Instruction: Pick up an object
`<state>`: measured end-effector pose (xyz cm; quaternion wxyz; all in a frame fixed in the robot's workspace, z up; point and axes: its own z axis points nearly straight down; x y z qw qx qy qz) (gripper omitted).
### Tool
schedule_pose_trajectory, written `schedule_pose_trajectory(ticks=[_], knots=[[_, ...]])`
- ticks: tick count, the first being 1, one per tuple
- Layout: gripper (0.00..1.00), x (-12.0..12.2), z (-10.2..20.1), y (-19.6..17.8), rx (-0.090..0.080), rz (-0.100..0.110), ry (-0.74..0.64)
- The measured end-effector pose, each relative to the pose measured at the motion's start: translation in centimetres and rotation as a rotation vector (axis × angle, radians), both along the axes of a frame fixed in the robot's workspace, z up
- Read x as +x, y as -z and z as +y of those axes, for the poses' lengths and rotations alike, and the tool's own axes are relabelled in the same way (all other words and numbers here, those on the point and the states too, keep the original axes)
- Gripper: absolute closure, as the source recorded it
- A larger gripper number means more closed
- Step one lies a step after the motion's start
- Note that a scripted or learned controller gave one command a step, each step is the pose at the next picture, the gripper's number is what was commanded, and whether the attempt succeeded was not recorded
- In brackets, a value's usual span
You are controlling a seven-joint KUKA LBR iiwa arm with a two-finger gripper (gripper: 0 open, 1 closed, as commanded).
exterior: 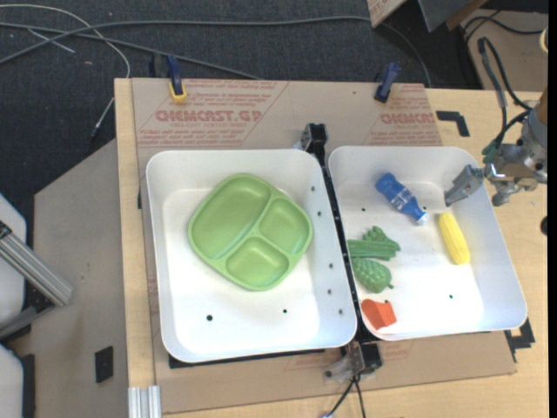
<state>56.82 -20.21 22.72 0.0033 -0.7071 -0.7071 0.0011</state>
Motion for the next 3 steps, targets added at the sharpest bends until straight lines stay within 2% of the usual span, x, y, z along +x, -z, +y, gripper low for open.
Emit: schedule_pose_trajectory(ticks=[2, 3], knots=[[0.0, -0.2, 0.4, 8.6, 0.0, 0.0, 0.0], [1.0, 0.0, 0.3, 7.2, -0.003, -0.008, -0.001]])
